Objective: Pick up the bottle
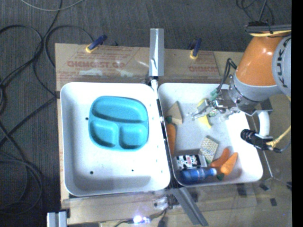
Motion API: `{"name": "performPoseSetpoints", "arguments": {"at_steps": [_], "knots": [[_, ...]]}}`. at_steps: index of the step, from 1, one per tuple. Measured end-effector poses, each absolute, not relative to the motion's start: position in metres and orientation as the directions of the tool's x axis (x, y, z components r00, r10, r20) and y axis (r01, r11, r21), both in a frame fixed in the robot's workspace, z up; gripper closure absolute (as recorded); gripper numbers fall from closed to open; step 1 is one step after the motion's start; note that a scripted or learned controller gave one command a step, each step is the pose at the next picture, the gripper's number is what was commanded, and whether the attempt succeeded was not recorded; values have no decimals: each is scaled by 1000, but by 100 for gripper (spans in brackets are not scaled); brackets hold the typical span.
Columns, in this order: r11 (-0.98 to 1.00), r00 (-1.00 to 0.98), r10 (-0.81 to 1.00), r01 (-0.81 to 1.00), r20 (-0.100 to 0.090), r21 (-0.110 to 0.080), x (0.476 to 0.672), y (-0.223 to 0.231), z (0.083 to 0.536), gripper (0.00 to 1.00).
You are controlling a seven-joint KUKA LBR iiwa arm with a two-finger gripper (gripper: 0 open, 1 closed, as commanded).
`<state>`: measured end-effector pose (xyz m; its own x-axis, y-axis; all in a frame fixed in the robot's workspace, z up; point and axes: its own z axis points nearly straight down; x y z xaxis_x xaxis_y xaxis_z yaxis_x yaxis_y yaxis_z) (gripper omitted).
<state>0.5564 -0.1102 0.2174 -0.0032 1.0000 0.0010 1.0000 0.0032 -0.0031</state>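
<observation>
Overhead, my pincer (pixel 204 111) hangs over the upper middle of the right bin (pixel 246 174), just above a small yellow piece (pixel 206 121); whether it is open or closed I cannot tell, since the metal parts blur together there.

Writing first. On my grey wrist shell, big dark letters run down the right side, and I can make out "KU" before the edge cuts them off. Faded red print runs across the board (pixel 94 65) under the bins, but I cannot read it with any confidence. A small black and white box (pixel 189 161) lies near the front of the right bin, its print too small to read.

Now the counts. Two white bins sit side by side on the worktop. The left bin (pixel 75 174) carries one blue divided tray (pixel 119 122) with three compartments. One bottle (pixel 198 174), blue with a clear neck, lies on its side along the front wall of the right bin, just below the box and well apart from my pincer. Three orange carrot-like pieces share that bin: one (pixel 171 134) by the left wall and two (pixel 225 161) touching each other by the bottle's cap end. One speckled pad (pixel 209 148) lies between them, one tan wedge (pixel 175 110) sits toward the back left. Two clamps (pixel 96 43) hold the board's far edge.
</observation>
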Motion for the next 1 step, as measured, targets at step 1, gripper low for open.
{"name": "performPoseSetpoints", "arguments": {"at_steps": [1], "knots": [[214,-214,977,977,-6,15,489,-125,103,0]]}}
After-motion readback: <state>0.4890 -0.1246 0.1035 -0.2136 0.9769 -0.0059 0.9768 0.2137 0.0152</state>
